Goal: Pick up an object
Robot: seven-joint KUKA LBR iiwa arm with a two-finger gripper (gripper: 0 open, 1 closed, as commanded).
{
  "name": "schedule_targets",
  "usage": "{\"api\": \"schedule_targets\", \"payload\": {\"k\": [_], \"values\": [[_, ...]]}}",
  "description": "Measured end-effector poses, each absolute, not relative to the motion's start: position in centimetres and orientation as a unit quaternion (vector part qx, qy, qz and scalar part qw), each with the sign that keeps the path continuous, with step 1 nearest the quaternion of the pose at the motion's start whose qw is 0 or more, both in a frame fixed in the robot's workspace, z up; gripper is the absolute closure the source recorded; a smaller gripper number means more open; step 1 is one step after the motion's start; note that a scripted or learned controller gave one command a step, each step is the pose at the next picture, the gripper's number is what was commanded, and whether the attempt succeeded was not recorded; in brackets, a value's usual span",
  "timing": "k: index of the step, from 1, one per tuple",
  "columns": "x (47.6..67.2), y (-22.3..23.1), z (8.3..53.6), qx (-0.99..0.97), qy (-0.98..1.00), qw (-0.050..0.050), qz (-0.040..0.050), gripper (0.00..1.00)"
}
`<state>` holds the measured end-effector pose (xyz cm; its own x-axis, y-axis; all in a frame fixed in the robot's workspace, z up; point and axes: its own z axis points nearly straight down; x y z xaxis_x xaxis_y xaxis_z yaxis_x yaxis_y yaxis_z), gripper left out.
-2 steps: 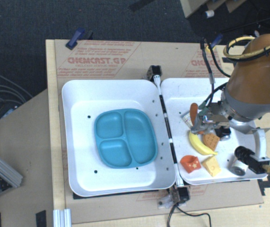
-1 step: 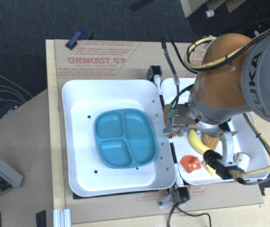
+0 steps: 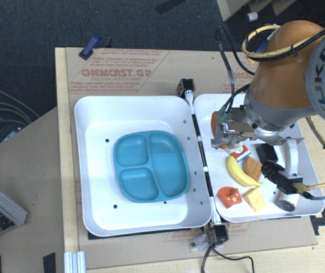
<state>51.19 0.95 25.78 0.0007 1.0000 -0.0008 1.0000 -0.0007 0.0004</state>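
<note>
Several small things crowd the right bin (image 3: 276,214), and we judge the banana (image 3: 239,172) the likeliest pick. It lies just beside the gripper (image 3: 223,134), toward the view's lower edge, its long axis slanting from upper left to lower right. We cannot tell whether the gripper is spread or closed. A red piece (image 3: 229,196) and a yellow block (image 3: 255,199) sit farther off, near the bin's front rim.

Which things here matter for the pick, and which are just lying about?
For the job: gripper, right bin, banana, red toy, yellow wedge, brown piece.

Lying about: left bin, blue divided plate, small blue object at the bench's back edge.
</note>
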Motion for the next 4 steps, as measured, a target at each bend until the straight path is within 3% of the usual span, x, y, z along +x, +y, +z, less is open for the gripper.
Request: {"api": "schedule_targets", "payload": {"k": [1,2,3,4], "values": [[48.5,5.5,25.4,0.707,0.707,-0.002,-0.0012,1.00],[55.1,0.9,25.3,0.707,0.707,0.000,-0.0002,1.00],[48.1,7.7,21.4,0.707,0.708,-0.002,-0.0016,1.00],[57.5,8.3,25.5,0.707,0.707,0.000,0.0005,1.00]]}}
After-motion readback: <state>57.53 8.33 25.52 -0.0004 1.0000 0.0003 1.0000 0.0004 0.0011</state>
